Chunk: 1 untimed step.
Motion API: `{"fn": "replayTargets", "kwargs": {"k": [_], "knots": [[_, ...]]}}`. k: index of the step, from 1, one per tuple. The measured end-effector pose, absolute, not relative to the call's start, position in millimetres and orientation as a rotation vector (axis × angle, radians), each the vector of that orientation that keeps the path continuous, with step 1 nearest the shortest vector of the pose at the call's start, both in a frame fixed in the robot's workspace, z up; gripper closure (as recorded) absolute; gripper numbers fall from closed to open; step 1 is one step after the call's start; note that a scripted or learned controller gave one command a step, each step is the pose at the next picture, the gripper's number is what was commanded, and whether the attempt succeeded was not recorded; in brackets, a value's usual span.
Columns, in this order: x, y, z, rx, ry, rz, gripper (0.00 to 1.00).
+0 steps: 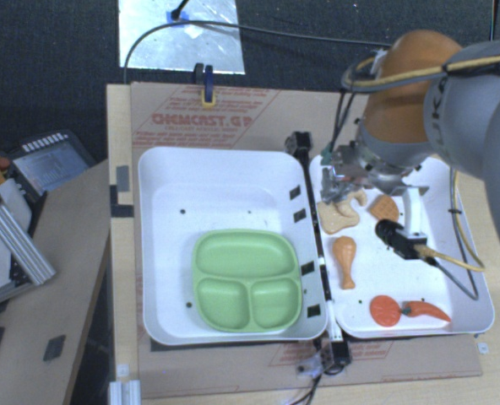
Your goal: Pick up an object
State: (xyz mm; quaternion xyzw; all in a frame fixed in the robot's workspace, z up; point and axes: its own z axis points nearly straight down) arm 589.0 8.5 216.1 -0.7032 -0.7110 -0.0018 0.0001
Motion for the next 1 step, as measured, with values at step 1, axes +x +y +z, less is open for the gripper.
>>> {"fn": "replayTargets", "kwargs": {"k": [1], "knots": [[577.6, 70.3, 222.6, -2.21, -2.233, -0.004, 1.0]]}}
